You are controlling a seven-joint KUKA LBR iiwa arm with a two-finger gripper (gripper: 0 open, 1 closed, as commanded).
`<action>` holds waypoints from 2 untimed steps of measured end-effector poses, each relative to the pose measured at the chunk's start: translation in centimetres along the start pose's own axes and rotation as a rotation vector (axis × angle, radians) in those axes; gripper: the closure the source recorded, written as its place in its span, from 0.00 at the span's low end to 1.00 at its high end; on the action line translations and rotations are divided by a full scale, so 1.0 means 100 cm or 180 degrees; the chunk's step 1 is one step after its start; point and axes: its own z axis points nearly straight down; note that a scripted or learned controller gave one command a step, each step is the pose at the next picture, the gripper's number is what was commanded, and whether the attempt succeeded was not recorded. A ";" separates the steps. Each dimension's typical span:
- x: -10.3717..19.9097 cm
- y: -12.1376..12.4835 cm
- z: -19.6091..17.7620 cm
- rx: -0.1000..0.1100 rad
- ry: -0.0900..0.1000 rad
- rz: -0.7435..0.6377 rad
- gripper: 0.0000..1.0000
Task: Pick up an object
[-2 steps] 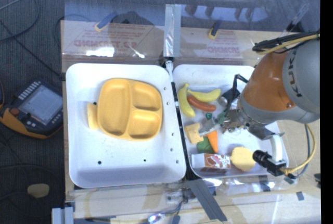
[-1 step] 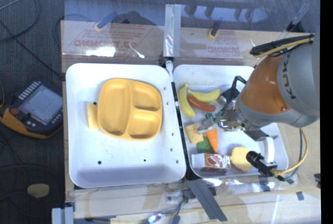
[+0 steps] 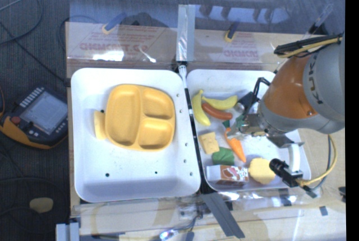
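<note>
Dark carpet with loose cables surrounds the desk, which carries two shallow white bins: the left-hand white bin has a yellow divided plastic tray, the right-hand white bin a pile of toy food. The gripper hangs low at right of centre, right by the orange toy carrot and red toy sausage; can't tell how it's set. Looks like the approach step, so next it needs to settle over one piece and close.

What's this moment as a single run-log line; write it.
arm: over right bin | gripper: low, beside carrot | yellow tray: left bin | pick: pending
</note>
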 end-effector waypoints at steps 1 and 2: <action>0.001 -0.002 0.003 0.0019 0.0003 -0.0002 0.00; -0.041 0.046 0.020 0.0077 0.0028 -0.0688 0.00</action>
